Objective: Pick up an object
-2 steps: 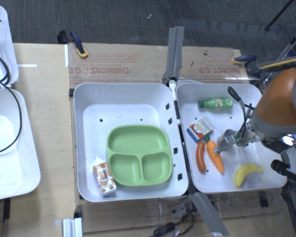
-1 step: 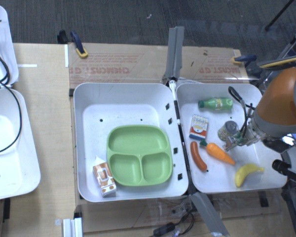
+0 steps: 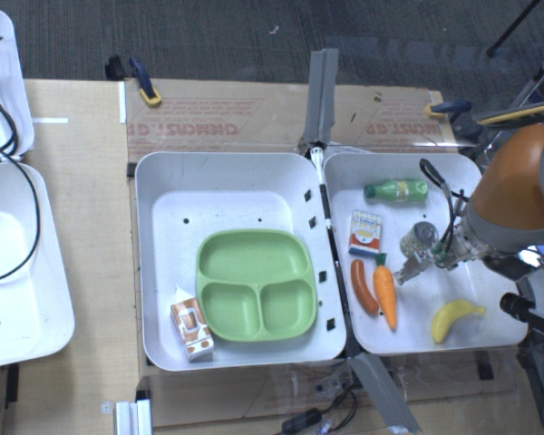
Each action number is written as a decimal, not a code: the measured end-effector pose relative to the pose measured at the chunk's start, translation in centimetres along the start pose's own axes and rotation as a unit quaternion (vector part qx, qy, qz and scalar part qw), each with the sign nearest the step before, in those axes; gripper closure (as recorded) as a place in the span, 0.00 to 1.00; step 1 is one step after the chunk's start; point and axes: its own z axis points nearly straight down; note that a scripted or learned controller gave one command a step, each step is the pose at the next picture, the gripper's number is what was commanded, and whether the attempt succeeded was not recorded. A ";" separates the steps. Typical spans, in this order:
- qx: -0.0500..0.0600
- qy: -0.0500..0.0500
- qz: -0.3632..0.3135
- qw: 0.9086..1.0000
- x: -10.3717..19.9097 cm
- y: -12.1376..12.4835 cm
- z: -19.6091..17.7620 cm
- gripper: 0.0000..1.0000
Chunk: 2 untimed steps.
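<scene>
The grey arm with its orange band reaches in from the right over the right-hand shallow white bin; its two-finger gripper hangs low inside that bin, just right of the orange plastic carrot. Whether the fingers are released or clenched cannot be told; the tips are small and blurred, and nothing is visibly between them.

The candidate objects lie loose on the bin floor, apart enough to be taken singly: the carrot lies beside a red-brown toy sausage, the two nearly parallel and apparently touching; a small orange-and-white carton lies just above them; a green plastic bottle lies on its side near the far wall; a yellow plastic banana lies near the front wall, well apart from the rest.

The left-hand white bin holds a green three-compartment plastic tray and a small tan-and-white box, tilted at the tray's front-left corner.

Judging by the gripper's position, the carrot is the probable target; the adjacent sausage may obstruct a clean closure.
</scene>
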 end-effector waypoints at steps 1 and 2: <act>0.005 0.005 0.025 1.000 5.6 -2.3 1.4 0.00; 0.005 0.005 0.025 1.000 5.6 -2.3 1.4 0.00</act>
